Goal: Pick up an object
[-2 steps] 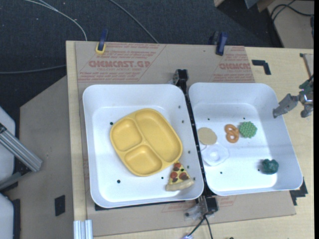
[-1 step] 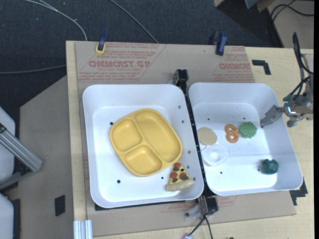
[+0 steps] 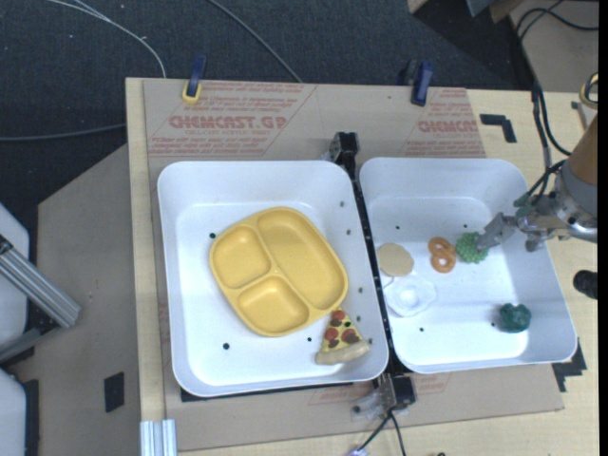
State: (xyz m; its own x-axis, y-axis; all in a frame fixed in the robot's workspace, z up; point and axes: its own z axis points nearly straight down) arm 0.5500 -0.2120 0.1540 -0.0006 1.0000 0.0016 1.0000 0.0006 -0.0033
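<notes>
Holding a yellow tray and pizza slice, the left bin; jaws' state unclear.

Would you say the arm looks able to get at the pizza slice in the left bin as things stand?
Probably yes. The pizza slice lies flat and uncovered beside the yellow divided plate, open from above. The end effector sits over the right bin, so it must cross the divider between the bins.

Arm, partly seen at the frame's right edge: rounded housing in pale grey, upper portion with a tan-orange tint. Wrist section darker grey metal, with thin black cables looped beside it. End effector: slim grey metal assembly with small dark fittings, tapering to narrow tips; finer markings too small to read
</notes>
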